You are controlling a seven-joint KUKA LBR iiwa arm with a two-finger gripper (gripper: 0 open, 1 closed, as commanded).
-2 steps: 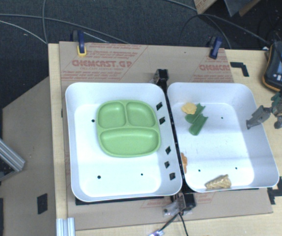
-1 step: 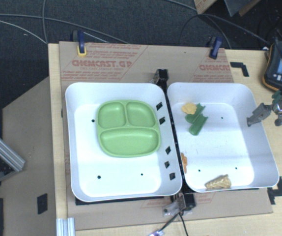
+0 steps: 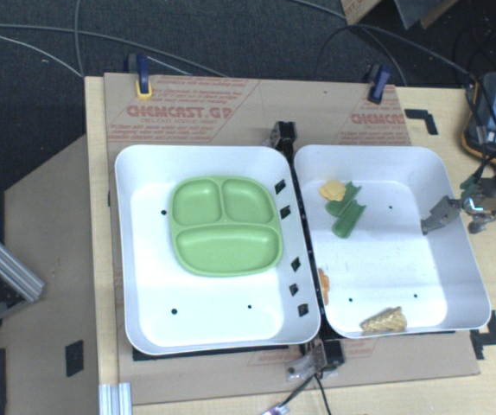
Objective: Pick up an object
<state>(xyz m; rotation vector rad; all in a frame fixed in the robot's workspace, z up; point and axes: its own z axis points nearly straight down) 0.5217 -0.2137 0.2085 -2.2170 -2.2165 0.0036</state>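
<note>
The right bin [image 3: 455, 275] holds a yellow piece [image 3: 333, 190] near its far left corner. A dark green piece [image 3: 348, 214] lies just in front of the yellow one and touches it. A tan crumbly piece [image 3: 384, 321] rests by the bin's near wall, and a small orange bit [image 3: 323, 281] sits against the left wall. My gripper [image 3: 445, 214] pokes in over the bin's right rim, well to the right of the green piece, with nothing visibly in it. Most of the arm is out of frame.
The left bin [image 3: 144, 309] carries a light green divided plate [image 3: 225, 226]. Black clips line the divider [image 3: 293, 232] between the bins. Blue clamps [image 3: 144, 76] hold the board at the back. Cables run across the dark floor behind the bench.
</note>
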